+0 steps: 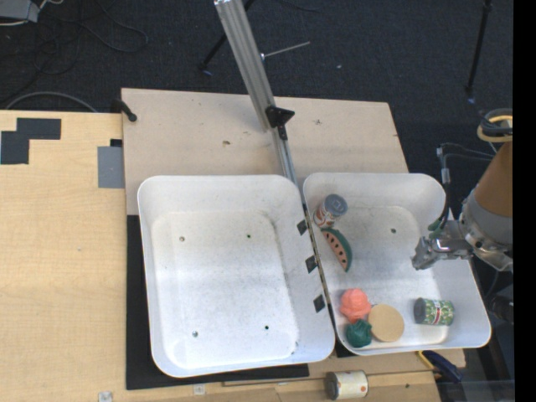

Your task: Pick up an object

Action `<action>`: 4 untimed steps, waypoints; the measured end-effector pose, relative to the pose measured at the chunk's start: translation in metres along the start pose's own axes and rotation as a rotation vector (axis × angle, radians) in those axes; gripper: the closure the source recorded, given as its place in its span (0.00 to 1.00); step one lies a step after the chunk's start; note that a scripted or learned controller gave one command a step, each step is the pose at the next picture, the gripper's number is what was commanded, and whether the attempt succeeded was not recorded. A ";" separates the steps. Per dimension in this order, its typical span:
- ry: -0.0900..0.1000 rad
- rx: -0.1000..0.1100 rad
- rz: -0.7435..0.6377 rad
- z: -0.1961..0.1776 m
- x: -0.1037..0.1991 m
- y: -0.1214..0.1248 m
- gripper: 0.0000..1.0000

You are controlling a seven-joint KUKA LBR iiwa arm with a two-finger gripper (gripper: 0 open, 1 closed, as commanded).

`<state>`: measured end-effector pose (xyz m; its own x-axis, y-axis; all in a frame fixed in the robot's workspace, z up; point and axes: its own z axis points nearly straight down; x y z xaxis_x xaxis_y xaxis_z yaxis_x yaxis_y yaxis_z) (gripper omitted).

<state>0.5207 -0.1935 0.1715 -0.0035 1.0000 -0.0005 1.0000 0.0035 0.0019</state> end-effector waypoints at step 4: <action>0.001 0.003 -0.001 -0.054 0.152 0.028 1.00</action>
<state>0.5480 -0.0410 0.2254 -0.0049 1.0000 0.0009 1.0000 0.0049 -0.0016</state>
